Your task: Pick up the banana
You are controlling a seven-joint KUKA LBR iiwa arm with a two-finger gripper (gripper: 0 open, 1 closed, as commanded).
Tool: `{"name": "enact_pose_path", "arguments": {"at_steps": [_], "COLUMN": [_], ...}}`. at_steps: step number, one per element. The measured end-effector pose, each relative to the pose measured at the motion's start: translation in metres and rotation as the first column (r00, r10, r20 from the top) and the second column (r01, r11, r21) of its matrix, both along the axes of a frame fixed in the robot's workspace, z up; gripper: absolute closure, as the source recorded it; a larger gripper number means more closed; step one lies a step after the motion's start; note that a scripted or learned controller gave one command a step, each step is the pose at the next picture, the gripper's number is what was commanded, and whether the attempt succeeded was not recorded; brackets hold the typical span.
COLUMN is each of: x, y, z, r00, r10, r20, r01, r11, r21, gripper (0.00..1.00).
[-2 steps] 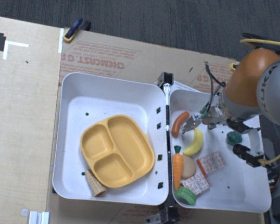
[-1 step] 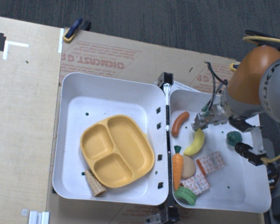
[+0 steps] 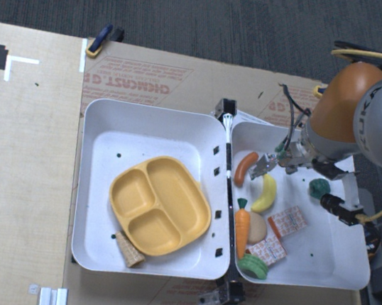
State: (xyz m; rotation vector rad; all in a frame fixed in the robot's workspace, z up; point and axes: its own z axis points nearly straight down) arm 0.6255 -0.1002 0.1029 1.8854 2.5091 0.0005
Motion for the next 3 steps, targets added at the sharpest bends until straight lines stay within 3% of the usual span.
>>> {"name": "enact_pose_path", "arguments": {"at_steps": [1,2,3], "x": [-0.013,-0.012,-0.05], "y": [-0.008,-0.008,0.0], "z": [-0.01,0.0,-0.01], "r00": [0.966,0.967,1.0], "r10": [0.257,0.255,-0.031], "r20": [-0.002,0.002,-0.001], "r01": [-0.257,-0.255,0.031], "r11": [0.966,0.967,1.0], "r21": [0.001,-0.001,0.002], "gripper": [0.0,1.0,1.0]}}
